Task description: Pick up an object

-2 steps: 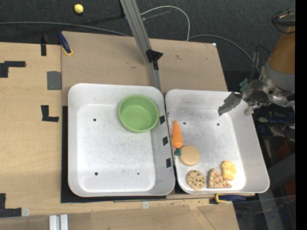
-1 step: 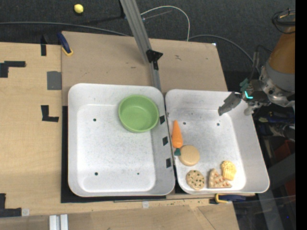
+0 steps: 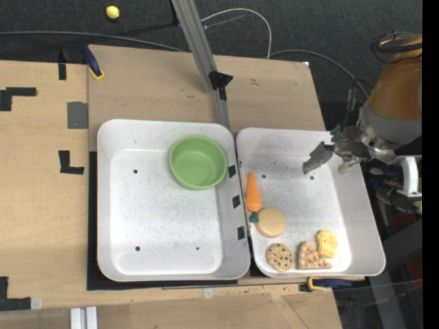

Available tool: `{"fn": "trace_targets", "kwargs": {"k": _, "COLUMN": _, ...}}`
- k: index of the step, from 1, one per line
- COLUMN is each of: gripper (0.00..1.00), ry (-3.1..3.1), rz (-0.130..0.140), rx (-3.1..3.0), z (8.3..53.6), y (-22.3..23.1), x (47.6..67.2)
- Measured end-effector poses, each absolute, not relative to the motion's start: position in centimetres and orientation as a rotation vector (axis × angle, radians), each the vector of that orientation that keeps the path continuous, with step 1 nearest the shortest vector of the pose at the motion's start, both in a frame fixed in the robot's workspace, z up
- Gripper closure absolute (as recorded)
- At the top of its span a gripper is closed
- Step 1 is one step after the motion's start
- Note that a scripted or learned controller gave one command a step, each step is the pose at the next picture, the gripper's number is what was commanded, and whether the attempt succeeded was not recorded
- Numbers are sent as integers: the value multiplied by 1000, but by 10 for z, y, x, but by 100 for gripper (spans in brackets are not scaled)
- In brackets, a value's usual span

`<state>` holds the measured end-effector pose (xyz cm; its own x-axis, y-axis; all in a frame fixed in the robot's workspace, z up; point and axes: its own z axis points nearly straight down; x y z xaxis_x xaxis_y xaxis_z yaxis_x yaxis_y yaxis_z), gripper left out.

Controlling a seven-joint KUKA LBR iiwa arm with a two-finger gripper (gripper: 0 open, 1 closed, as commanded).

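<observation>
Pincer (image 3: pixel 317 160) over the right bin (image 3: pixel 357 204); its open-or-closed state cannot be told. Carrot (image 3: pixel 253 192), bun (image 3: pixel 271 221), cookie (image 3: pixel 279 256) and corn (image 3: pixel 326 242) lie below-left of it, apart.

The arm (image 3: pixel 394 101) runs out past the right edge, only its orange band and wrist in sight. The gripper (image 3: pixel 317 160) is a dark blur over the right bin (image 3: pixel 357 204). A small yellow thing (image 3: pixel 112 11) beyond the surface's far edge is too tiny to name.

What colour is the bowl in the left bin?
Light green, plain, seen clearly in the camera view: the bowl sits near the left bin's upper right corner.
</observation>
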<state>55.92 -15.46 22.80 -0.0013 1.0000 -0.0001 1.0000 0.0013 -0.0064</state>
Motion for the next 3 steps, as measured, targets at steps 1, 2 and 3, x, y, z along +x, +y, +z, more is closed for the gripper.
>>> {"fn": "trace_targets", "kwargs": {"k": 1, "gripper": 0, "ry": -2219, "rz": 7, "rx": -2216, "z": 178, "y": -144, "x": 559}}
{"fn": "trace_targets", "kwargs": {"k": 2, "gripper": 0, "ry": -2219, "rz": 7, "rx": -2217, "z": 133, "y": -147, "x": 553}}
{"fn": "trace_targets", "kwargs": {"k": 3, "gripper": 100, "ry": -2222, "rz": 3, "rx": -2216, "z": 145, "y": -146, "x": 554}}
